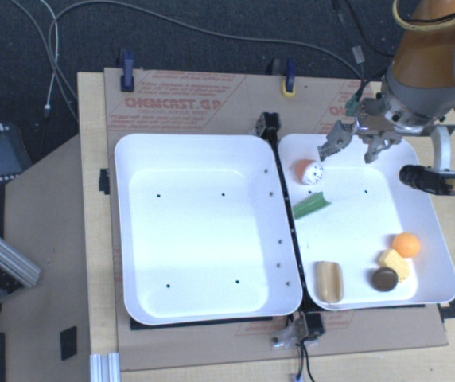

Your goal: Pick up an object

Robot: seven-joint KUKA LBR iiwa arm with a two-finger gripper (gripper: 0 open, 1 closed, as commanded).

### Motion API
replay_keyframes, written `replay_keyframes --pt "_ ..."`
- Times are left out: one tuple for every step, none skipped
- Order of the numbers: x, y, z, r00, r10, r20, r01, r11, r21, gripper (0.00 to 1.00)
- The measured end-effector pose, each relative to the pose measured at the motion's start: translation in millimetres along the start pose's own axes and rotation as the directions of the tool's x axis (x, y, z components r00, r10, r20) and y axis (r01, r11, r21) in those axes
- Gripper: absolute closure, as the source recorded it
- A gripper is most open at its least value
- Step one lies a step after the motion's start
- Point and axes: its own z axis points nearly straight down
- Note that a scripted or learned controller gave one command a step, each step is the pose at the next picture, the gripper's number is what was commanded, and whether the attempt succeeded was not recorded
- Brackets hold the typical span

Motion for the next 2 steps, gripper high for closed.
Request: replay_keyframes --pt "-15.7 9.7 150.0 1.000 0.001 -0.001 -0.001 1.000 0.013 0.00" --pt "-86.2 30.4 166.6 1.000 0.005 0.001 -0.005 1.000 0.010 0.00"
